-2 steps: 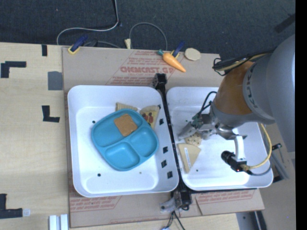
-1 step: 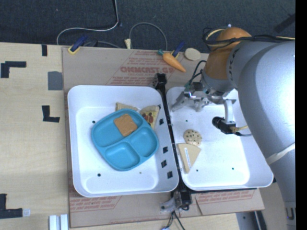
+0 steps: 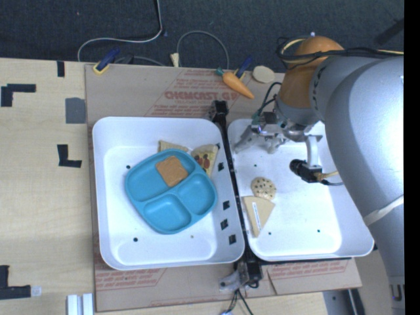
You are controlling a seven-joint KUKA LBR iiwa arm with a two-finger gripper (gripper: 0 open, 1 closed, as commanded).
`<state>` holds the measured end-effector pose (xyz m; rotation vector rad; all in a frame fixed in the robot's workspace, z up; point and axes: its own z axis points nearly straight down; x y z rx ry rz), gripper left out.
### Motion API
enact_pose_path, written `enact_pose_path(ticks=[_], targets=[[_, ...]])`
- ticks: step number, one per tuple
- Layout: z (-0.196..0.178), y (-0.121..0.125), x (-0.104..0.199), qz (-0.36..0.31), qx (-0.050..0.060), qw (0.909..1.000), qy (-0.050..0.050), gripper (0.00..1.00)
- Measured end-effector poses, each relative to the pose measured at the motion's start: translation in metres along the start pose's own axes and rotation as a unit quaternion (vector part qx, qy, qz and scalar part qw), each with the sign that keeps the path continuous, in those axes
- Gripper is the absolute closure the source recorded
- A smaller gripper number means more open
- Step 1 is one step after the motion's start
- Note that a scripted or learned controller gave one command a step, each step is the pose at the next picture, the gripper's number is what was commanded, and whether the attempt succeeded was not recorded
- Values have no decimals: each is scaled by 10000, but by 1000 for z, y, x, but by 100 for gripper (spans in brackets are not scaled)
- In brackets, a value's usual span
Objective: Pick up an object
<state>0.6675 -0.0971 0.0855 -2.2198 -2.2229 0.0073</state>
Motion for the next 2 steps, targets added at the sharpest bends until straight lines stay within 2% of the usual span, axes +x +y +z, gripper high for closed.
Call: enact_pose_path(ticks=[1,2], targets=[[-1,-30,-1,2,-38,10000,4,0],[0,3,-35,3,-37,10000,17,0]])
